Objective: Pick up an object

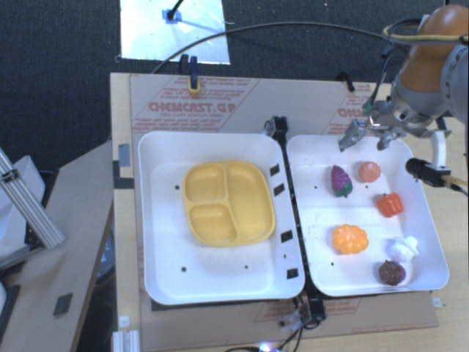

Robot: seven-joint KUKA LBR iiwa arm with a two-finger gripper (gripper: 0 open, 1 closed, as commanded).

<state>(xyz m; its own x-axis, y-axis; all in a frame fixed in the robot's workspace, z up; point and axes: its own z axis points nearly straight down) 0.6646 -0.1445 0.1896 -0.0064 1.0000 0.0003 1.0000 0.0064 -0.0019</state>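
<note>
Hovering over the far edge of the right bin [429,218], the end effector [370,133] has its fingers spread and holds nothing; the peach-coloured ball [369,171] lies just below it toward the camera, beside the purple grapes [341,180].

1. Grey metal robot arm [440,57] entering from about 2 o'clock in the camera view, upper right corner.
2. Rounded orange band [440,28] sitting above the wrist, topmost visible part of the arm, cut off by the frame edge.
3. Grey wrist housing below the band, angled down and toward 8 o'clock.
4. Two-finger metal gripper [371,136] at the wrist's lower end, pointing downward.
5. Fingers spread apart: one grey finger [352,134] toward 9 o'clock, the other toward 3 o'clock, a clear gap between them.
6. Nothing visible between the fingers.
7. Dark cables looping around the upper wrist near the orange band.
</note>
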